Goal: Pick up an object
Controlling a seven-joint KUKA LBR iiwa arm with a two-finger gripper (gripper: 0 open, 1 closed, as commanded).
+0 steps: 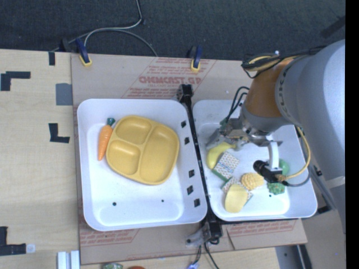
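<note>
The hand [227, 132] is low inside the right bin [300, 206], near its upper left part, at the end of the grey arm [314, 94] with the orange band [263, 97]. Its metal fingers point to the left and down, just above a yellow-green round fruit [216, 154]. I cannot tell if the fingers are wide or narrow, because they are small and partly mixed with cables, and I see no object clearly between them.

The fruit lies close to the left wall of this bin. Touching it on the lower right is a small checkered block [227, 164], pale with a grid pattern. Below the block lies a pale yellow piece [235, 198], and just beside it on the upper right is a yellow corn cob [252, 180]. To the right of the corn is a green toy [279, 178], partly hidden by a black part of the arm.

The left bin [95, 206] holds a yellow divided plate [142, 149] with three compartments, a little tilted in the view. An orange carrot [104, 140] with a green top lies beside the left edge of the plate, near the bin's left wall.

Both bins stand side by side on a cardboard sheet [162, 77] on the table [33, 178]. Two clamps with yellow tips [84, 56] hold the sheet at the far edge.
</note>
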